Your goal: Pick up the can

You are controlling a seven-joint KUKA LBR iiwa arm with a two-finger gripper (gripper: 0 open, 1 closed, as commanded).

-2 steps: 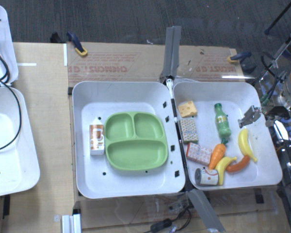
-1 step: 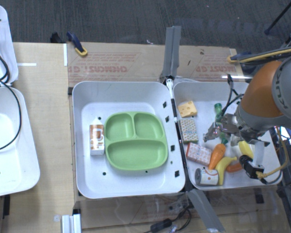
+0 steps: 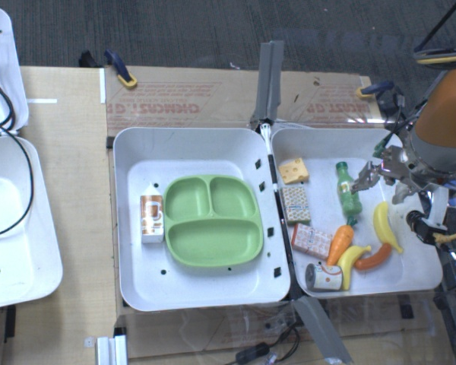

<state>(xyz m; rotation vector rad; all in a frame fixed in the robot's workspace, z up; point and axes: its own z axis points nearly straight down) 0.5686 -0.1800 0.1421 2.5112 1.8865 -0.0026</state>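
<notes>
Not yet picked up: can (image 3: 324, 277) lying on its side at the near edge of the right bin (image 3: 425, 280), just beside a banana (image 3: 353, 258) and a carrot (image 3: 339, 242). Gripper (image 3: 386, 179) above the far right part of the same bin, fingers spread open with nothing between them, near the green bottle (image 3: 347, 194) and well apart from the can. Everything left to do, by the look of it: moving toward the near edge, coming down over the can, closing, lifting. Counted in the right bin: one can, one bottle, two bananas with the second (image 3: 384, 226) nearer the arm, one carrot, one cheese wedge (image 3: 293, 171), two small packets (image 3: 296, 204). Counted in the left bin (image 3: 129, 204): one green divided plate (image 3: 211, 220) and one small carton (image 3: 151, 217).
</notes>
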